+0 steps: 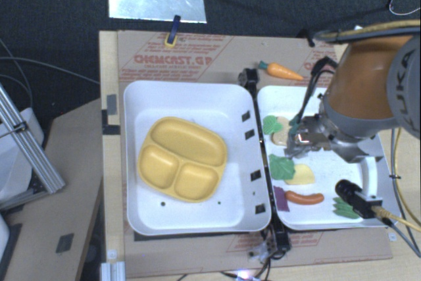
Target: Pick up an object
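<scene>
My gripper (297,140) hangs over the upper left part of the right bin (289,97), with the grey and orange arm reaching in from the right. Just left of it lie a green piece (270,123) and a pale cream piece (279,137). Below it a green leafy toy (282,167) rests beside a yellow piece (302,175). Nearer the front lie a red sausage (304,197), a purple piece (280,198) and a green piece (344,208). The arm hides the bin's right part.
The left bin (197,94) holds a yellow divided plate (182,158). An orange carrot (281,71) lies on the cardboard behind the right bin. A black divider with clips (258,141) runs between the bins. Cables hang at the right.
</scene>
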You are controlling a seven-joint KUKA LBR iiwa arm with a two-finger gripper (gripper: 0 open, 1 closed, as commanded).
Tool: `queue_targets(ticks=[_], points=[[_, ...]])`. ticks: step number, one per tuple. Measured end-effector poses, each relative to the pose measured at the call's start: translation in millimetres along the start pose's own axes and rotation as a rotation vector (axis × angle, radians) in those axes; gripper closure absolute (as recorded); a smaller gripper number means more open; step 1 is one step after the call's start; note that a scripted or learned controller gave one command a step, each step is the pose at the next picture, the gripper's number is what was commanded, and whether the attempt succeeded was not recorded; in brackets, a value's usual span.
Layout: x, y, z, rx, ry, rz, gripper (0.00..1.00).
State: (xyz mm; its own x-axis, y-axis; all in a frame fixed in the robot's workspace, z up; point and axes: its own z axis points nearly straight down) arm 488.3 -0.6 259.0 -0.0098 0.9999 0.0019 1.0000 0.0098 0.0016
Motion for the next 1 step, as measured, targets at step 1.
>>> queue_targets(ticks=[1], points=[[63.5, -0.4, -45.8, -0.004, 0.001, -0.002, 1.00]])
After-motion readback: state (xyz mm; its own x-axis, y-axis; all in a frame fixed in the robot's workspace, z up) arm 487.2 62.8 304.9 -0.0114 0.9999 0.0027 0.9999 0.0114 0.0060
